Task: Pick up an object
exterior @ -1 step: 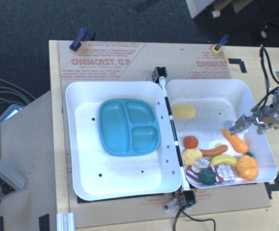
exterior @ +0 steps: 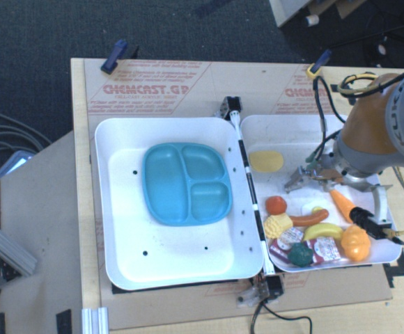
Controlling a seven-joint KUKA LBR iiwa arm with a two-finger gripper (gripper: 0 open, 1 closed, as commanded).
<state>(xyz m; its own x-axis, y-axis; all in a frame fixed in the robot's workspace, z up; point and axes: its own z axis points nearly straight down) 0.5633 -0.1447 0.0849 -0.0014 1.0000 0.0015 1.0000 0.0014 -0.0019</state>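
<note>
Two white bins are being seen side by side on the bench: left bin [exterior: 118,207] w/ a blue divided plate [exterior: 187,184] lying flat in its middle, right bin [exterior: 285,127] w/ toy food crowded into its near half. The arm [exterior: 379,127], grey w/ orange band, is being reached in from the right over the right bin's far-right part, and the gripper [exterior: 301,179] is being held low near the bin's middle, its metal fingers [exterior: 294,181] pointing left; whether they are apart or together can't be told, and nothing is being seen between them. A pale yellow round piece [exterior: 266,161] is lying just left of & slightly farther than the fingertips, apart from them. Nearer, a red tomato [exterior: 276,204] is sitting by the bin's left wall, w/ a yellow corn piece [exterior: 278,225] just nearer it. A sausage [exterior: 308,218] is lying between tomato and banana [exterior: 324,232]. A carrot [exterior: 341,204] is lying tilted to the right, approx. under the wrist, w/ an orange fruit [exterior: 355,243] nearer. A dark green piece [exterior: 301,255] is resting at the near edge.
</note>
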